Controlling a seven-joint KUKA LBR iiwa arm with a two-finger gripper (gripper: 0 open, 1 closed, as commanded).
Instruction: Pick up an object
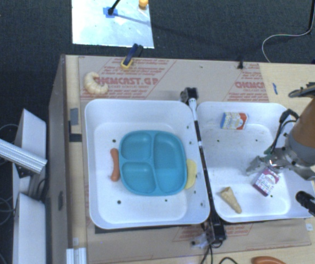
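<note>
While the arm leans in over the right edge of the right bin (223,110), its gripper (264,164) hangs with the two fingers spread apart, holding nothing. A small purple packet (265,181) lies directly under and a little toward the near edge from it, almost touching, its long axis slanted. I think this packet is the nearest target. A tan wedge (231,199) lies near the front edge, and a red-white carton (233,120) near the far edge; the bin floor between them is open.
</note>
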